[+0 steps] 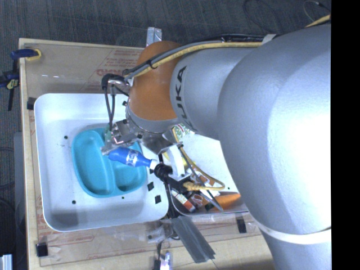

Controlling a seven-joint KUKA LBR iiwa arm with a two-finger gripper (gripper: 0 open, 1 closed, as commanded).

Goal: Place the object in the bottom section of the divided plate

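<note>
Left bin point(50, 167), white: holds the divided plate point(93, 167), turquoise. Blue bottle point(128, 157): over the plate's right part, long axis slanting down to the right, cap end rightward. Pincer point(115, 139): just above-left of the bottle's upper end, apparently touching; whether it grips cannot be told. Right bin point(211, 148): mixed clutter point(194, 193). Plate's bottom section lies directly below the bottle.
</note>
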